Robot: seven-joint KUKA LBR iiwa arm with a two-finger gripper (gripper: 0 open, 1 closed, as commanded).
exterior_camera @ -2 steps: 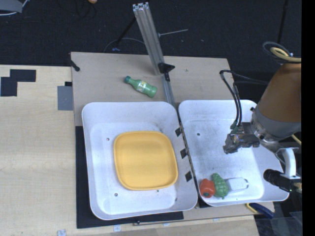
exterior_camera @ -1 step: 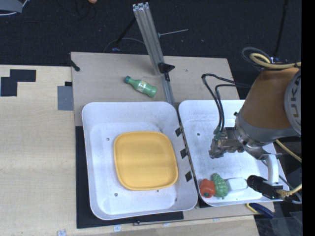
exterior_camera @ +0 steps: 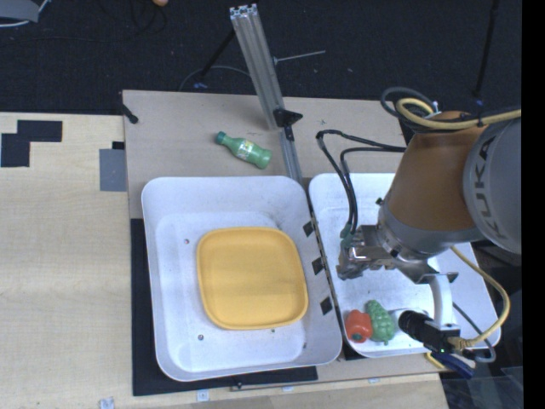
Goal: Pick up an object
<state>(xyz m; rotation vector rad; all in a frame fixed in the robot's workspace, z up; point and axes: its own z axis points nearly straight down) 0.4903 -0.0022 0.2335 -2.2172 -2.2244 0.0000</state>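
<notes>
Small red and green toy pieces [exterior_camera: 371, 324] lie side by side at the front edge of the right white bin [exterior_camera: 333, 196]. The gripper [exterior_camera: 356, 256] hangs above that bin's left side; whether its jaws are parted cannot be told. A yellow square plate [exterior_camera: 252, 277] sits mid-left bin [exterior_camera: 169, 228].

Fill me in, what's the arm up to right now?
The arm reaches in from the right over the right bin, its gripper low near the bin's left wall. Nothing visibly held. A red and green toy lies at that bin's near edge. The left bin holds a yellow plate. A green bottle lies on the bench behind the bins.
</notes>
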